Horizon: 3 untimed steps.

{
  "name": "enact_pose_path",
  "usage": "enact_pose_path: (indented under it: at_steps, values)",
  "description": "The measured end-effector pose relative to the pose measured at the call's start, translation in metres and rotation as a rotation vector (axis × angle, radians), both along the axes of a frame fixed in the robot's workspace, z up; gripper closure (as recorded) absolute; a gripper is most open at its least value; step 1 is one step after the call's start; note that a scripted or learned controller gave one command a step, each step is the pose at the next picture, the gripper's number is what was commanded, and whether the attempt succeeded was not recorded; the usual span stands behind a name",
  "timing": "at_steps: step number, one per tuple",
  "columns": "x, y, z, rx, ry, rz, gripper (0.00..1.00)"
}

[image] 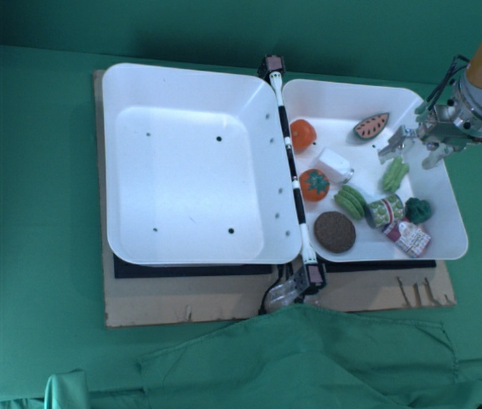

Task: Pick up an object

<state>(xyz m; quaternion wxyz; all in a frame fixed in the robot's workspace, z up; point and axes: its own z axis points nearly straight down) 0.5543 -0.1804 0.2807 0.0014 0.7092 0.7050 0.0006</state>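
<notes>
Hovering claw [413, 147], open, pale green vegetable [394, 175] just below

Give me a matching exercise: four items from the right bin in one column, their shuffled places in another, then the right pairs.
Things:
1. watermelon slice
2. brown round cookie
3. broccoli
4. white block

Places:
A. near the front edge, close to the divider
B. far side of the bin
C. near the right wall
D. middle, between the two tomatoes

Pairs: 1-B, 2-A, 3-C, 4-D
</notes>
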Motion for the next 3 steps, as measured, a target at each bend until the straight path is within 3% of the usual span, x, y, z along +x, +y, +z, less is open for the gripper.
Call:
enact_pose_path:
  at_steps: [1,2,3]
  values:
    - [-0.038,0.054,0.064,0.0,-0.006,0.007,0.0]
    - [0.035,0.015,0.001,-0.004,-0.001,0.001,0.0]
    - [-0.007,-0.009,-0.08,0.0,0.009,-0.003,0.0]
